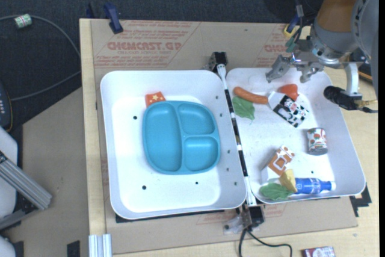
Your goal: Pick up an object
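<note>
Camera view, right bin (352, 153): blue tube (313, 186), green leaf (274, 191) and orange-white box (280, 160) lie nearest, well below the fingers.
Can (317, 141): mid-bin, below the fingers.
Cow-print toy (292, 111), carrot (251, 95): just below the fingers.
Gripper (293, 71): fingers spread, pinching nothing, over the bin's far edge.
Left bin (114, 129): blue divided plate (180, 136), well left.

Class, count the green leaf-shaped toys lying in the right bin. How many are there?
2. One green leaf lies near the bin's left wall beside the carrot; the other green leaf sits at the front edge, partly under a yellow piece. More could be hidden.
</note>
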